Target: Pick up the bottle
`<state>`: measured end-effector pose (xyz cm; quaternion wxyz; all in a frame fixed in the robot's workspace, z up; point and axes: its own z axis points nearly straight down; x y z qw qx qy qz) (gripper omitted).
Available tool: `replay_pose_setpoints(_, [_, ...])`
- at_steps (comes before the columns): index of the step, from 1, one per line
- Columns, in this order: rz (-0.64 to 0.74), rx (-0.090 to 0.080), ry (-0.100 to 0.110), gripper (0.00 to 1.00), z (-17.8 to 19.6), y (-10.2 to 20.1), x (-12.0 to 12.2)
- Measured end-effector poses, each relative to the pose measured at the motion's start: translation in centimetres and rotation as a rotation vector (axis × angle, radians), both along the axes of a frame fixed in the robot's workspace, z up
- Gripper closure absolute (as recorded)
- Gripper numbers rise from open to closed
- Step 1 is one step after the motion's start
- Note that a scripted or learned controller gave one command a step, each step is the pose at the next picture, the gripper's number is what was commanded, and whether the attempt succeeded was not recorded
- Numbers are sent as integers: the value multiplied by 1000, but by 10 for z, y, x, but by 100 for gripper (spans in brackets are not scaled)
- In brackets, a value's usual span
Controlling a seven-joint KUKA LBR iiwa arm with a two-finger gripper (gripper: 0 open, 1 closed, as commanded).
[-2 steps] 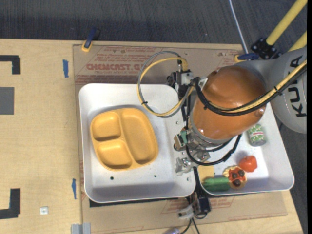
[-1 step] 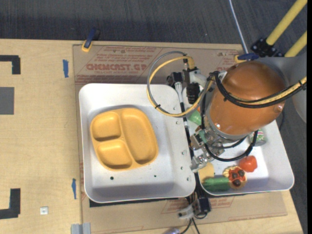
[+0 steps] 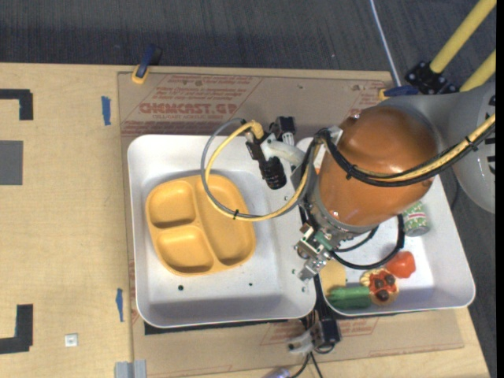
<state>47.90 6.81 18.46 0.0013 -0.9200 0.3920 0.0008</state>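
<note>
The arm's orange band [image 3: 378, 168] hangs over the right bin [image 3: 453, 290] and covers most of it. The gripper [image 3: 313, 253] shows as dark metal parts under the band's lower left edge, above the divider between the two bins. A green bottle-like object [image 3: 349, 294] lies on its side at the right bin's front left, just below and right of the gripper. A round green and white item [image 3: 417, 220] peeks out at the band's right edge. I see nothing held in the gripper.
A yellow divided plate [image 3: 198, 224] lies in the left bin [image 3: 150, 290]. A red piece [image 3: 402, 264] and a small red and yellow toy [image 3: 383, 283] lie beside the green object. Yellow and black cables [image 3: 236, 211] loop over the left bin's back right.
</note>
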Motion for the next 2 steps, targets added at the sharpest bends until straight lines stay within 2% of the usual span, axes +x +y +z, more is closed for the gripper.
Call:
replay_pose_setpoints(1, [108,-2,-3,100,-96,47,12])
replay_pose_setpoints(2, [241,0,-2,100,0,-56,11])
